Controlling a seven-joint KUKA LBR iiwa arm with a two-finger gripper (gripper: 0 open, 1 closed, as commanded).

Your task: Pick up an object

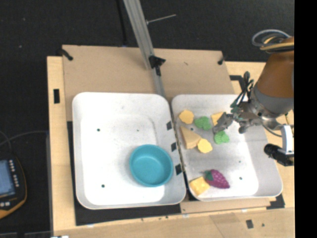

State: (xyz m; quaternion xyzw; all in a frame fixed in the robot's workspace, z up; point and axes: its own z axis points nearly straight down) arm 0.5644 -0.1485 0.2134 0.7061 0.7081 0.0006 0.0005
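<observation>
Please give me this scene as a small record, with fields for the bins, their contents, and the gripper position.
left bin: holds a blue bowl
right bin: holds yellow pieces, green pieces, a tan wedge and a purple grape bunch
gripper: over the right bin, just above a green piece, next to a yellow piece
held object: none seen between the fingers
arm: enters from the right
</observation>
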